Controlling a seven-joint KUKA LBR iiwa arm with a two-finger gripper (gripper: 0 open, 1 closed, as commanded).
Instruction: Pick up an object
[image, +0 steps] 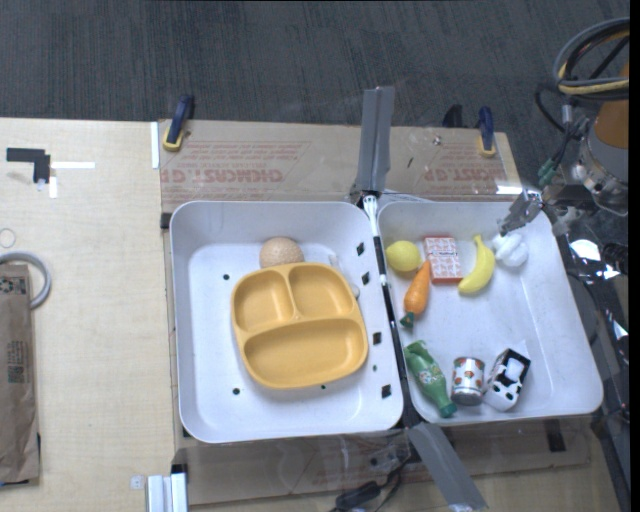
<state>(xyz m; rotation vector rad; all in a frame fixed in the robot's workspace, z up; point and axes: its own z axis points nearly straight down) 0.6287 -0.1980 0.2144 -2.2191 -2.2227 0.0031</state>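
Note:
My gripper hangs over the far right corner of the right bin, just above a small white object. Beside that lies a banana. Further left sit a red and white box, a lemon and a carrot. Along the bin's near side lie a green bottle, a small can and a black and white toy. I see nothing held by the gripper.
The left bin holds a yellow divided plate with a tan ball behind it. A grey divider bar rises between the bins. Cables and the arm's body crowd the right side.

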